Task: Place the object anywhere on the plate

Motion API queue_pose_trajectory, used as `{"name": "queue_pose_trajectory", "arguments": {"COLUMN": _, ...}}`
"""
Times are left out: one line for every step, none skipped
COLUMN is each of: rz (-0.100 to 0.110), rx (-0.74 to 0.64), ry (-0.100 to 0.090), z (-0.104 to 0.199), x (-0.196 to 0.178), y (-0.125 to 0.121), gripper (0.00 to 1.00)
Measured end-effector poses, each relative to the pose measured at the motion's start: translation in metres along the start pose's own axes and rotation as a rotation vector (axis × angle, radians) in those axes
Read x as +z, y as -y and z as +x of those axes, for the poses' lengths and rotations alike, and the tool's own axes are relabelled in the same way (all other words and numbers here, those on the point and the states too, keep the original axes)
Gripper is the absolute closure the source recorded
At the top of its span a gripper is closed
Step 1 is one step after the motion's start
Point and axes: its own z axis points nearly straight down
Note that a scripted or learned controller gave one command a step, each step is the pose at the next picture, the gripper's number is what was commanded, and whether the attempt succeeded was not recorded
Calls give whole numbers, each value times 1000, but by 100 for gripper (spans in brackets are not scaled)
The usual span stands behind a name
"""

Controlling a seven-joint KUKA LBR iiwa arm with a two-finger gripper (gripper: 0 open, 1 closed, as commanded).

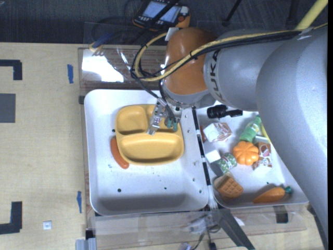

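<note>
Yellow plate (pixel 148 139) beneath "KUKA"-lettered arm (pixel 244 74)

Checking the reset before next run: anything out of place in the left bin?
One thing: an orange hot dog lies on the left bin floor, tucked against the yellow plate at its left edge, not on it. The tool hovers over the plate's far right corner.

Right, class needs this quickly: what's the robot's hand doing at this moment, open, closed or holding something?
Hand: above the yellow plate; open or closed cannot be told.

plate (pixel 151 145): glossy yellow plastic | left bin (pixel 140 191): smooth white plastic
</note>
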Motion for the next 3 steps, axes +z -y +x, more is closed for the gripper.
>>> {"name": "queue_pose_trajectory", "arguments": {"rz": 10, "rx": -2, "ry": -20, "z": 7, "x": 11, "y": 2, "gripper": 0}}
{"name": "queue_pose_trajectory", "arguments": {"rz": 12, "rx": 178, "ry": -19, "z": 10, "x": -57, "y": 39, "gripper": 0}}
{"name": "queue_pose_trajectory", "arguments": {"rz": 13, "rx": 248, "ry": -19, "z": 29, "x": -138, "y": -10, "gripper": 0}}
